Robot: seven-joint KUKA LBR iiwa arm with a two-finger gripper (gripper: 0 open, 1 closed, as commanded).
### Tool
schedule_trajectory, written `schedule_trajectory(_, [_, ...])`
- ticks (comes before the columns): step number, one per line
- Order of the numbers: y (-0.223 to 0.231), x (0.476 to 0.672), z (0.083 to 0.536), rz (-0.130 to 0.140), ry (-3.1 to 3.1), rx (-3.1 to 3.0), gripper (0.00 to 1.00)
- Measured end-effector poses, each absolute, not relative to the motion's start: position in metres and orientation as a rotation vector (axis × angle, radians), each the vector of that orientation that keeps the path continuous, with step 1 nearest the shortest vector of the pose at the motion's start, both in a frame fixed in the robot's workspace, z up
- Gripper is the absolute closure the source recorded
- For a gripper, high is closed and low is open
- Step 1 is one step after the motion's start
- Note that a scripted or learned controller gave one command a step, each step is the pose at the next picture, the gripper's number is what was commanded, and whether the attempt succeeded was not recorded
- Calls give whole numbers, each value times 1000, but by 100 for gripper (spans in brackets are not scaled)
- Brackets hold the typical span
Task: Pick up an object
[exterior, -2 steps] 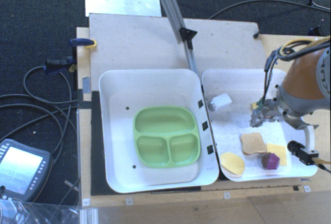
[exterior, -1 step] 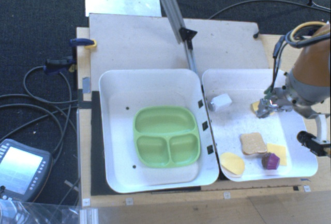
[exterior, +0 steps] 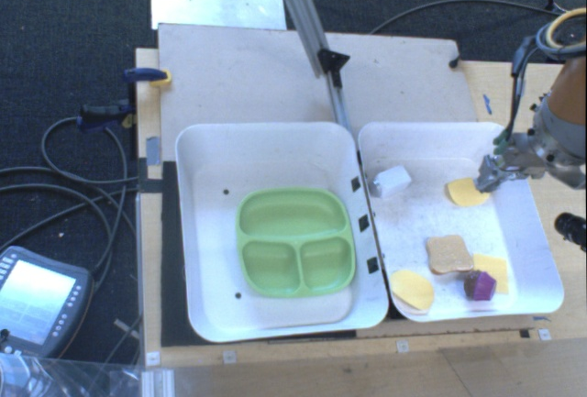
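My gripper (exterior: pixel 487 177) hangs over the far right side of the right bin (exterior: pixel 541 230), its tip right at the edge of a yellow disc (exterior: pixel 465 194) lying on the bin floor. A white block (exterior: pixel 392 180) sits near the bin's left wall. Toward the front lie a tan bread slice (exterior: pixel 448 253), a yellow cheese square (exterior: pixel 493 270), a purple piece (exterior: pixel 480 285) and a yellow oval chip (exterior: pixel 412 290). Nothing shows between the gripper's fingers.
The left bin (exterior: pixel 206 203) holds a green three-compartment tray (exterior: pixel 296 241). A slanted metal pole (exterior: pixel 307 15) crosses above the back board. Cables and a pendant (exterior: pixel 37 294) lie on the floor to the left.
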State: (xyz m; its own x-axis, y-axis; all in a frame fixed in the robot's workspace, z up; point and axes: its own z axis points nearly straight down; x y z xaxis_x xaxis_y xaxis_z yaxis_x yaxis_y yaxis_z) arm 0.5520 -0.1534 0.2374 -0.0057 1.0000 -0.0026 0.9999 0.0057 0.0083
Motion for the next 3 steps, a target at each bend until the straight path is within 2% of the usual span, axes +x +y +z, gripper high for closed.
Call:
schedule_trajectory(1, [-154,554,276,6,2224,2210,100])
schedule_trajectory(2, [-99,575,264,4,2233,2208,100])
schedule_trajectory(3, [-48,586,246,3,2234,2210,100])
